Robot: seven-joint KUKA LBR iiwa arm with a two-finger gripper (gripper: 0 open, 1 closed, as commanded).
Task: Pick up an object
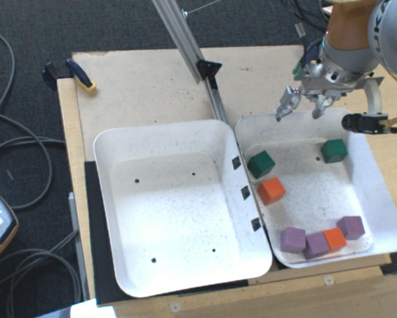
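arm: grey KUKA arm with orange band (355,4), comes in from the right, wrist over the far edge of the right-hand shallow white bin (378,192)
jaws: two-finger gripper (299,107) hangs above that bin's far rim, jaws spread apart, nothing between them
landmark: right-hand bin, all places below relative to it
green cube A: dark green block (260,163), far-left part of the bin, near the wall shared with the left-hand white bin (119,212)
green cube B: second dark green block (334,150), far-right part, below and to the right of the gripper, apart from it
orange cube: orange block (271,190), left side, just beside green cube A on the near side
near row: purple block (292,239), purple block (316,245), small orange block (334,238), purple block (351,227), clustered along the near wall, touching or almost touching
table: tan wooden table (142,90) carries both bins; blue and yellow clamp (80,74) at its far-left corner, well apart from the right-hand bin
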